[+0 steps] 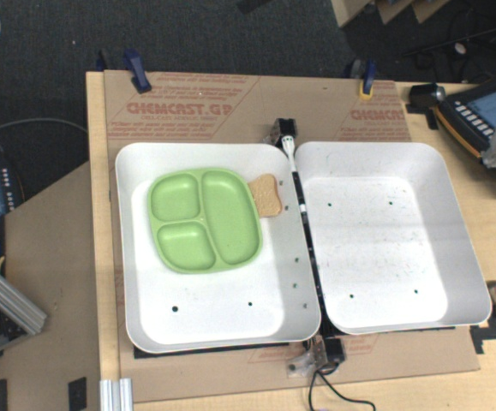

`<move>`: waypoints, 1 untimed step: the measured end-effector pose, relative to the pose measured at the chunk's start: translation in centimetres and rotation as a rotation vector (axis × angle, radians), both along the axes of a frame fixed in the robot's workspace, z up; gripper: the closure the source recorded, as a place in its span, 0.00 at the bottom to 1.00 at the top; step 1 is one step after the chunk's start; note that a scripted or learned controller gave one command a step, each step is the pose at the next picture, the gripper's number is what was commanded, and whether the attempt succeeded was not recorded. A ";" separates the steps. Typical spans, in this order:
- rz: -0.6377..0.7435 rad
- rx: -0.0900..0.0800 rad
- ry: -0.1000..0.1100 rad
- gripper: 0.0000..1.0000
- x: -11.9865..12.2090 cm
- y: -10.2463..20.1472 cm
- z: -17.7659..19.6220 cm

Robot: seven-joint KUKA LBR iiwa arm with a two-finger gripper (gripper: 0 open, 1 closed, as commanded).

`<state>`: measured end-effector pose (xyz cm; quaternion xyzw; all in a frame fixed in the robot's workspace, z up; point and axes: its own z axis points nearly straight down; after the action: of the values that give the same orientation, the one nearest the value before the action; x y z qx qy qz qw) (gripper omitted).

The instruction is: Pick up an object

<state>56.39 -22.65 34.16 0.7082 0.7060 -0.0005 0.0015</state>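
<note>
The pale green three-compartment plastic plate (204, 219) and the tan sponge-like slab (266, 195) touching its upper right edge lie untouched in the shallow white left bin (205, 315), left of centre frame. I judge the pick not yet begun; next, the arm must reach in over one of them, and the claw's state I cannot tell.

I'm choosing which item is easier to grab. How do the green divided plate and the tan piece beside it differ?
The green divided plate is much larger than the tan piece, which looks like a slice of toast. The plate is bright green with three compartments; the tan piece is a speckled brown, flat slab. The plate lies near the middle of the left bin; the tan piece sits at the plate's right rim, closer to the divide between bins. Both rest flat in the left bin.
</note>
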 end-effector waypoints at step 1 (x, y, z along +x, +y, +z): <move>0.006 -0.005 -0.017 1.00 3.2 0.3 12.8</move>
<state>59.60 -22.39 46.99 0.7061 0.7081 0.0036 0.0092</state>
